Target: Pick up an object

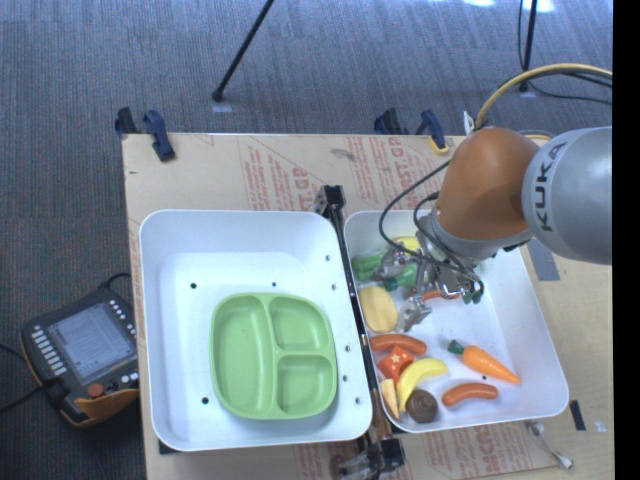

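Potato [378,308] just beside tool [420,293]

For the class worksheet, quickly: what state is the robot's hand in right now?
Hand: cannot be told; it hangs low over the right bin, near the green toy and the pale potato-like piece.

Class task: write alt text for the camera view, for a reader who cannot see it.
A grey and orange robot arm lowers its gripper over toy food in the right white bin, including a carrot and banana. The left bin holds a green divided tray.
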Controlling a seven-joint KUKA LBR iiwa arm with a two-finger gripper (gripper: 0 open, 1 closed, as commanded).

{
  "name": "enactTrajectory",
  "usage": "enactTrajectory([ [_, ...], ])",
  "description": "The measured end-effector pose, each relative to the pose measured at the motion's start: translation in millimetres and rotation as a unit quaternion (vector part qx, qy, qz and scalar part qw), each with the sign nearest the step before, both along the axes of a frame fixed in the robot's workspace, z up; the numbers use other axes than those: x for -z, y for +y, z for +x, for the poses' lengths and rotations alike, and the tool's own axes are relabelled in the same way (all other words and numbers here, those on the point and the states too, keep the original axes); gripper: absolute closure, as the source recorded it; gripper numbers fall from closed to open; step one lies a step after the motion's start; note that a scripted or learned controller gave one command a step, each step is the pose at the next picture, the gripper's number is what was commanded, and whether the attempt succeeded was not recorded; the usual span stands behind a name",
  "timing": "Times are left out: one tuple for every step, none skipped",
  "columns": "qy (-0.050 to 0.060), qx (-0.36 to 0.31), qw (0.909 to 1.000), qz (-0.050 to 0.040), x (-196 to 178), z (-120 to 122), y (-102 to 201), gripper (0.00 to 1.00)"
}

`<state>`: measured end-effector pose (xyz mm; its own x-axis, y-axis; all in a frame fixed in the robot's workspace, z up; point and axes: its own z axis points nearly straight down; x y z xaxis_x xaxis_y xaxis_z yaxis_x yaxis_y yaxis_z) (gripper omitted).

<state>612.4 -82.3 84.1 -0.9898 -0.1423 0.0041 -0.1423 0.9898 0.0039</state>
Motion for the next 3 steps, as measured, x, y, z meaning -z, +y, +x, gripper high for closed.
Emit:
enactTrajectory([
  [0.0, 0.0, 1.0, -0.0001, 0.0, 0.0, -0.1, 0.0],
  [0.0, 0.0, 1.0, -0.0001, 0.0, 0.0, -0.1, 0.0],
  [0.0, 0.0, 1.0, -0.0001, 0.0, 0.0, -0.1, 0.0],
])
